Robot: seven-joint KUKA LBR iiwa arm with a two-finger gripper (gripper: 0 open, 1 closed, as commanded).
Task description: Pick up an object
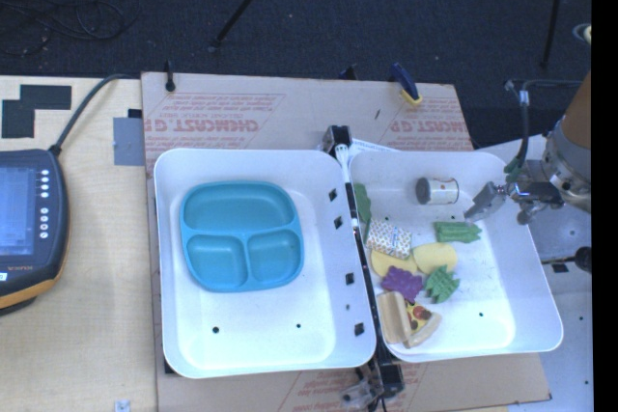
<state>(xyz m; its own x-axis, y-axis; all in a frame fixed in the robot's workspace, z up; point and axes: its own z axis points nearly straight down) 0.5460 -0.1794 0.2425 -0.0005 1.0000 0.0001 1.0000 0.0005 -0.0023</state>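
White plastic is forming the two shallow bins lying side by side; the left bin [174, 323] is holding a blue three-compartment tray [240, 234]; the right bin [526, 318] is holding a small grey metal cylinder [437, 190], a green leafy toy [457, 231], a yellow lemon-shaped toy [435, 256], a purple grape cluster [404, 282] and a pizza-slice toy [415, 318]. The gripper [492, 199] is hovering over the right bin's far right side, near the cylinder, its fingers standing apart and gripping nothing.

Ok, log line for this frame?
gripper: above right bin, near can | holding: nothing visible | toys: in right bin | blue plate: left bin
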